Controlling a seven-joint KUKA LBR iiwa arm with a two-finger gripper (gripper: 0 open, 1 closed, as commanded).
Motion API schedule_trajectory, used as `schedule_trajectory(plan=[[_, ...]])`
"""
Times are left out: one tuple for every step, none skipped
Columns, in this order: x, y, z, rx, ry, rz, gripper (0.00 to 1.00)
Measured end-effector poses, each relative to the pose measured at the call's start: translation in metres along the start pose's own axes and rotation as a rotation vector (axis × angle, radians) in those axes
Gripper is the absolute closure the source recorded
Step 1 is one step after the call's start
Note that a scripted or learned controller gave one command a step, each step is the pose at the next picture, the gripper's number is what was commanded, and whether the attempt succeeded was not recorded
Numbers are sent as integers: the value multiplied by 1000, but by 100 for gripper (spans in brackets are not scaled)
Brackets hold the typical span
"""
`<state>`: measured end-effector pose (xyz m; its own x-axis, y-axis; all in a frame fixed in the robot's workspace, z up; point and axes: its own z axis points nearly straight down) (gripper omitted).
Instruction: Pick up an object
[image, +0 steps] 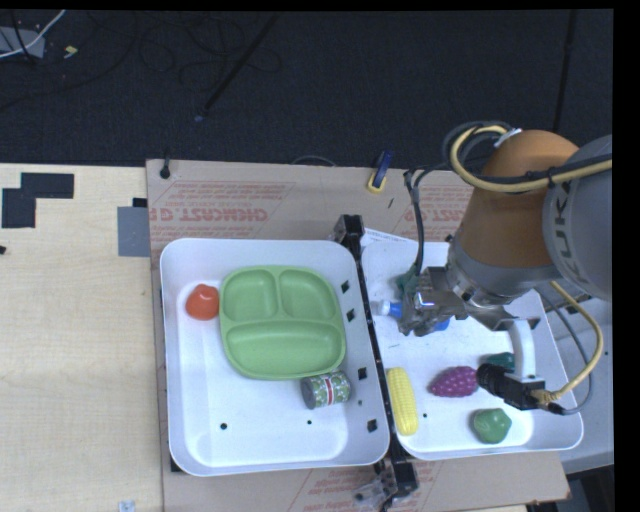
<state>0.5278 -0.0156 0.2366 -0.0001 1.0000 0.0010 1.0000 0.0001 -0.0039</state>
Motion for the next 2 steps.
schedule_trajectory(plan=[[-3, 4, 2, 0, -1, -1, 100], [-3, -4, 20, 1, -1, 1, 100]])
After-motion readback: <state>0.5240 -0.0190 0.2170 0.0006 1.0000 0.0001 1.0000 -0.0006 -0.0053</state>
